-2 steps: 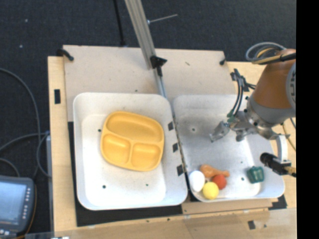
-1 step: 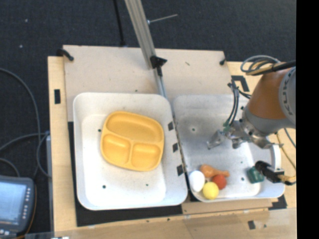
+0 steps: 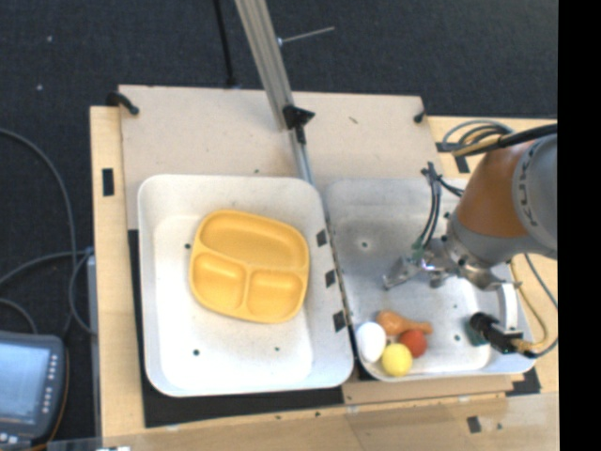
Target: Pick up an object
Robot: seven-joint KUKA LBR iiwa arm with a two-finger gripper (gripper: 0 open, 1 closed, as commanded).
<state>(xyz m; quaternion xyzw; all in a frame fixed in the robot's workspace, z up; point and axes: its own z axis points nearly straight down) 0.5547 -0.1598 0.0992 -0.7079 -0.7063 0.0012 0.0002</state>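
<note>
Your tool (image 3: 406,272) hangs over the middle of the right bin (image 3: 376,205), its grey fingers pointing toward the left of the view. At this slant and size you cannot tell how far apart they stand, and nothing shows between them, so treat it as holding nothing. Below it the bin floor looks bare.

The things worth picking sit well apart from the tool, bunched in the near-left corner of that bin: a white egg-shaped object (image 3: 371,341), a yellow ball (image 3: 396,359), a red piece (image 3: 414,343) and an orange piece (image 3: 394,322), all touching or nearly so.

That crowding is your main risk. Come down on the cluster and a finger may well land on a neighbour, rolling the round ones away or wedging two together. The corner wall leaves little room for the outer finger, so a closing may pinch against the rim. Closing where the tool now hangs would probably catch only air.

Further out, the left bin (image 3: 160,205) holds a yellow divided tray (image 3: 250,265), flat and wide, likely a poor fit for a two-finger pinch.
</note>
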